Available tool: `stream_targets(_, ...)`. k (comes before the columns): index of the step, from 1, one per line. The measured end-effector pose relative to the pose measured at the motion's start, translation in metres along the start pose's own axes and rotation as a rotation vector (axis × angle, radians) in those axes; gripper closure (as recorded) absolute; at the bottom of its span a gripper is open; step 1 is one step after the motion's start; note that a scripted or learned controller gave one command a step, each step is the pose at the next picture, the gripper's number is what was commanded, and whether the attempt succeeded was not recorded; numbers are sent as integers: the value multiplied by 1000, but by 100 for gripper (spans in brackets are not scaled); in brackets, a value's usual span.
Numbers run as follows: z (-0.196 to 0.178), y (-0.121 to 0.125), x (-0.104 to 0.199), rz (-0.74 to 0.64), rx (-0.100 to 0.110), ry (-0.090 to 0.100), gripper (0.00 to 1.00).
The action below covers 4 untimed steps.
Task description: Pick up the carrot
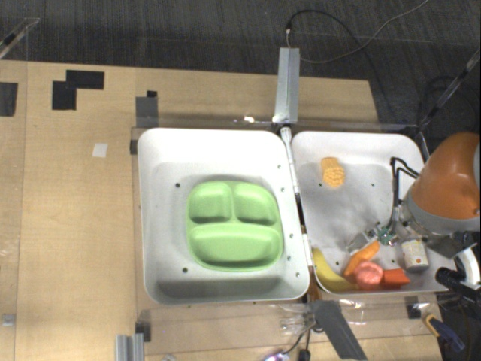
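Sitting in the right bin [353, 153], near its front edge, was the carrot [361, 255]: a small orange piece lying at a slant, with its upper end right at the gripper [385, 236]. It looked like a toy one, so probably light, stiff and a bit slick, nothing that would bruise. Best bet for a grab would've been across the middle of its length, where it's thickest and the fingers wouldn't slide off the taper. Whether the gripper was open or closed, honestly couldn't tell, the tips were too small and cluttered to read.

Crowding was the real problem. A pink round thing [369, 275] was touching the carrot's lower end, a banana [328, 272] lay just beside it on the left, and a red-orange block [396, 278] sat just to the right.

Count: two bins, one carrot, one banana, one pink thing, one block, one yellow corn-looking piece [333, 172] well apart toward the back, and one green tray [234, 224] in the left bin [161, 201].
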<state>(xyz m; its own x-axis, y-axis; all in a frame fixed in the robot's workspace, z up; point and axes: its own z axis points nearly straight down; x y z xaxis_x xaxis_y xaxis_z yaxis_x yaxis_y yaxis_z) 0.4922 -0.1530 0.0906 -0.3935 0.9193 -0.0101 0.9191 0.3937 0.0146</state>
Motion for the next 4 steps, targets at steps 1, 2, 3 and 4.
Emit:
stream_targets(1, -12, 4, 0, -1, -7, -2, 100)
stream_targets(2, -12, 4, 0, -1, -7, -2, 0)
stream_targets(3, -38, 21, 56, 262, 11, 6, 0)
stream_targets(4, -76, 12, 33, 614, 12, 4, 0)
